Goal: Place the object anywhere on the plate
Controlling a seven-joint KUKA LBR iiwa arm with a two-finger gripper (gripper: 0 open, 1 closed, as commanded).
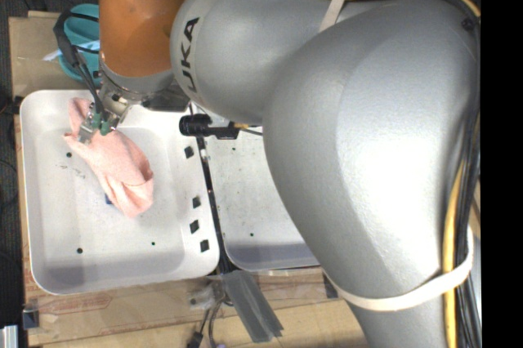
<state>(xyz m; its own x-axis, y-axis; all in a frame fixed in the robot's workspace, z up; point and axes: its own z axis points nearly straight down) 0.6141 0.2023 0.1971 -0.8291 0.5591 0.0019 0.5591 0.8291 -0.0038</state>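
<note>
Pink crumpled cloth (118, 162) lies in the left white plastic bin (49, 240), centre-left of the frame, bunched into a diagonal heap running from upper left to lower right; a bit of blue peeks out at its lower edge, can't tell what it is. Two-finger gripper (100, 122) sits right at the cloth's upper-left end, touching or nearly touching the fabric. Whether it's apart or clamped on the cloth I can't tell at this scale, so no claim of a grasp. Approach at the cloth's top end makes sense: fabric is raised there, so it's easier to pinch than a flat patch. Grey arm with orange band (135, 20) comes in from the right and covers most of the right white bin (253, 232), bottom centre. Teal rounded object (82, 26) sits at upper left outside the bins, partly behind the wrist; could be the plate, not sure. Judgement: pick stage, nothing placed yet. Limp cloth may slip or drape on lift.
</note>
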